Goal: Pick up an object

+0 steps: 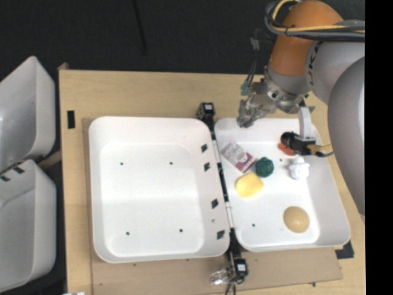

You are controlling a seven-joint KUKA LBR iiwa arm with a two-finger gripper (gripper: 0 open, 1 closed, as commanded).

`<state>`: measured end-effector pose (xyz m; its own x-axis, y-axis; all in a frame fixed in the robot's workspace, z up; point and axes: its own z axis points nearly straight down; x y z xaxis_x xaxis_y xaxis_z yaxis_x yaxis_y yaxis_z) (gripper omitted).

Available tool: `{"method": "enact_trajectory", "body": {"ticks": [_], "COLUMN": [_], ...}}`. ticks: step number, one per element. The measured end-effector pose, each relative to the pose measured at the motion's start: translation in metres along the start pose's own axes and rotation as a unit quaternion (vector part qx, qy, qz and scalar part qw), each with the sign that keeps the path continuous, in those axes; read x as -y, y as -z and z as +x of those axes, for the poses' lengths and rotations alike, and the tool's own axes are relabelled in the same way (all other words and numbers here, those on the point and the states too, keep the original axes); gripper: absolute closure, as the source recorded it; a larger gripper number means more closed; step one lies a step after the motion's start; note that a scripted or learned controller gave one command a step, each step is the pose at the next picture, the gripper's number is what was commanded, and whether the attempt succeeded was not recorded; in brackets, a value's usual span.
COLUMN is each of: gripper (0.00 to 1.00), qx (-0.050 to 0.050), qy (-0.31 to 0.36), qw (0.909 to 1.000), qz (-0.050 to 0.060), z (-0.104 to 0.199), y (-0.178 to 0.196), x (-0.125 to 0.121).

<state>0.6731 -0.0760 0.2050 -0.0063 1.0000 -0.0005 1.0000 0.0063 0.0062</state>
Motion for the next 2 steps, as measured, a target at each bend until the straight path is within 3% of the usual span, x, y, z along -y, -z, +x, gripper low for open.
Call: {"method": "enact_trajectory", "body": {"ticks": [1, 2], "gripper": [1.0, 1.0], "qx": [0.0, -0.001], "qy": [-0.003, -0.001], "qw": [1.0, 1.0], "qz": [0.002, 0.002], "z": [0.014, 0.057], "y": [0.061, 0.116], "x": [0.067, 0.103]}}
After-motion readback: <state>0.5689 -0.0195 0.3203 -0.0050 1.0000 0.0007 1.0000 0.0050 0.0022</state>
